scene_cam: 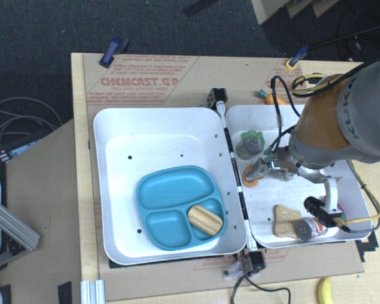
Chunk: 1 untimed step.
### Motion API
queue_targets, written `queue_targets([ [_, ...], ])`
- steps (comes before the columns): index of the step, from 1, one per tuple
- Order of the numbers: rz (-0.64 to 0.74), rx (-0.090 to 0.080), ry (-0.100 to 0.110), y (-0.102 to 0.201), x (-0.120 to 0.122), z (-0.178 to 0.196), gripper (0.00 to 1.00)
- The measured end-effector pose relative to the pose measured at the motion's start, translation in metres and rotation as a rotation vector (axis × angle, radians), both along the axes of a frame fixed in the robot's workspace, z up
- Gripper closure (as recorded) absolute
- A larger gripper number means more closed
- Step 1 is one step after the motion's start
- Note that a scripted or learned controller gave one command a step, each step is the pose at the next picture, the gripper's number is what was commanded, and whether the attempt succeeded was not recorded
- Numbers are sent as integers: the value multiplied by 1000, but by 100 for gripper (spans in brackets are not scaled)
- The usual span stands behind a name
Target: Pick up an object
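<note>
Right, the arm is reaching in over the right bin, with the gripper low near that bin's left wall. Finger state: can't tell, the tips are a blurred metal cluster at this angle. No object visibly between them, so I'd call this approach, not a hold. Candidates in the right bin: a small orange piece touching or just under the tips, a green-and-grey object just above the gripper, a tan cracker-like piece and a grey cylinder beside it toward the near edge. Left bin holds a blue divided tray with a tan roll in its lower right compartment, well apart from the gripper. My read: the orange piece is the target. To do it well, centre over it before closing and come straight down. It sits close to the divider wall, so one finger may hit the wall or nudge the piece away. Keep clear of the green-and-grey object. Confirm the grasp on lift; don't assume it.
</note>
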<state>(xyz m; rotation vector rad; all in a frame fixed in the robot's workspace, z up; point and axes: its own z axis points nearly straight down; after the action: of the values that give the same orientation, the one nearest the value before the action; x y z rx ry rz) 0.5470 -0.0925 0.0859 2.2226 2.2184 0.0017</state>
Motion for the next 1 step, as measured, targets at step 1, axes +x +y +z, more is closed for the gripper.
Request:
queue_targets([
  [1, 2, 0, -2, -4, 43, 0, 0],
])
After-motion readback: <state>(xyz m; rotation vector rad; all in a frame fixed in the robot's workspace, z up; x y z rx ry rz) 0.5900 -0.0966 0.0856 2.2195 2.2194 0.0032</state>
